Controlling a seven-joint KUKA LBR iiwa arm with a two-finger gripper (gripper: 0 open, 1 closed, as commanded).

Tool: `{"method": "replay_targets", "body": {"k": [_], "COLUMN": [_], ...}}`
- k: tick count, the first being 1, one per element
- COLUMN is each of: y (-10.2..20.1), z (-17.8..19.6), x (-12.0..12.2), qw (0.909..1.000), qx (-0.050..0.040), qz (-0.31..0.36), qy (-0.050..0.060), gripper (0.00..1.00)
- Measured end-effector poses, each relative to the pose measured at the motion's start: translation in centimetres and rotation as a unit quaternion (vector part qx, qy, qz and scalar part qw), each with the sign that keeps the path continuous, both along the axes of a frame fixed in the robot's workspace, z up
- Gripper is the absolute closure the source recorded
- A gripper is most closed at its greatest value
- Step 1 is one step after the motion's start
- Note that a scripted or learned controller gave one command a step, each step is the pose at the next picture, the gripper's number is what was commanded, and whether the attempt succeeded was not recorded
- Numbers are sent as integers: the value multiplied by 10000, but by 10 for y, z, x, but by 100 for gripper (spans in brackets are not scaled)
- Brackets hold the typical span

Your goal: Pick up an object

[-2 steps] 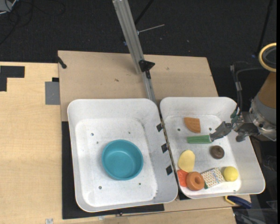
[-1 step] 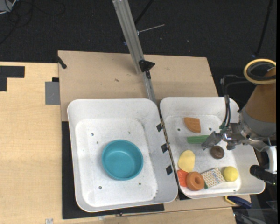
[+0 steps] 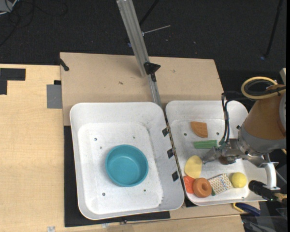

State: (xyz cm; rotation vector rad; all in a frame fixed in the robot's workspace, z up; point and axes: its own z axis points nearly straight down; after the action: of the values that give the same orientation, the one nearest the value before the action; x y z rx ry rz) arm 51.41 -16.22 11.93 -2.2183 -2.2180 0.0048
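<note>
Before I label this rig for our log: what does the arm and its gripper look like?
The arm is bulky and rounded, with an orange band above a grey wrist. A black cable loops beside it, and a yellowish hose coil sits above it. The gripper is small, dark metal, tapering toward its tip.

No text, label, brand, number or sign can be read on anything here.

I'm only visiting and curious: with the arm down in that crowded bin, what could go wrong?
The gripper sits low among close-packed items, so it may nudge the yellow piece or green stick instead of catching one. The orange ring and sponge touch, so lifting one may drag the other.
</note>
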Motion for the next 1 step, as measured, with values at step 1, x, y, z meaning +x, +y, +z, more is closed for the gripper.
{"method": "replay_targets", "body": {"k": [1], "y": [-1], "z": [13], "x": [1], "qw": [10000], "qx": [-7], "qz": [-4], "qy": [-26], "gripper": [100]}}
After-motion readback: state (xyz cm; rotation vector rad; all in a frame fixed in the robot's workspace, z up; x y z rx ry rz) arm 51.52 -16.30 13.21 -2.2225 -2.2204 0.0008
